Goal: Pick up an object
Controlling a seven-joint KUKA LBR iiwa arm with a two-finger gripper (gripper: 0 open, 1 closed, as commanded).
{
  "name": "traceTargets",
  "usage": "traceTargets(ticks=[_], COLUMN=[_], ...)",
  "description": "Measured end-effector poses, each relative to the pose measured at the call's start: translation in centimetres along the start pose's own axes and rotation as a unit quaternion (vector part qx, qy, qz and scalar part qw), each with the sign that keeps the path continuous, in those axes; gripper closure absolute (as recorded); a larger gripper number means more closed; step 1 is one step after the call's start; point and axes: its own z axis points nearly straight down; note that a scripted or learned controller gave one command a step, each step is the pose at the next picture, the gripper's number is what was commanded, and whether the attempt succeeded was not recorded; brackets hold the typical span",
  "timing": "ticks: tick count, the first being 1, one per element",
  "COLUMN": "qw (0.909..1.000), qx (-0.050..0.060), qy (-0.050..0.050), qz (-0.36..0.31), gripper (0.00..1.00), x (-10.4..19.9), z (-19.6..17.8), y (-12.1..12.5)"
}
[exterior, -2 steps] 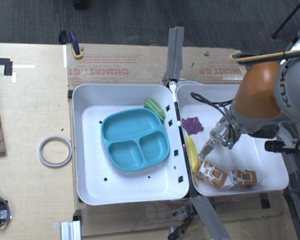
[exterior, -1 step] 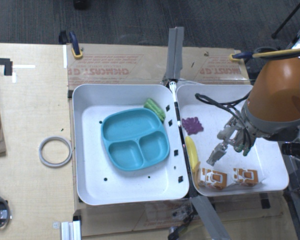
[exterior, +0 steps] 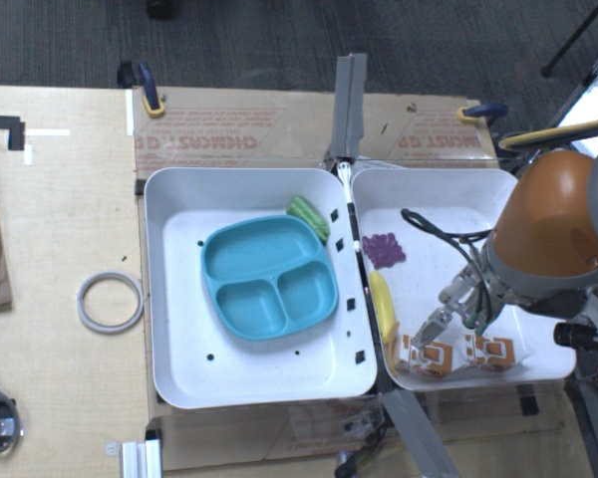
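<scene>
Hand [exterior: 441,329] near bin's [exterior: 498,378] front edge

Two smooth white plastic bins [exterior: 159,297] on a pale matt wooden bench [exterior: 60,227]; a glossy blue plastic divided plate [exterior: 269,277] in the left bin. Brown printed cardboard [exterior: 229,132] lies behind them. Glossy orange band [exterior: 553,212] on the arm; shiny metal gripper [exterior: 444,317]; a smooth yellow banana [exterior: 382,302]

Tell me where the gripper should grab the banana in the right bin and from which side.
Probably best at mid-length of the banana, coming straight down with the jaws closing across its narrow width. It lies flat and lengthwise along the right bin's left wall, so the wall-side finger has little room; the purple grapes sit just beyond its far end.
</scene>
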Motion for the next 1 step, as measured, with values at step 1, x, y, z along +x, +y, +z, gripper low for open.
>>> traceTargets(ticks=[1], qw=[1.0000], qx=[-0.001], qy=[-0.001], qz=[0.002], gripper=[1.00], x=[-0.15], z=[-0.90], y=[0.04])
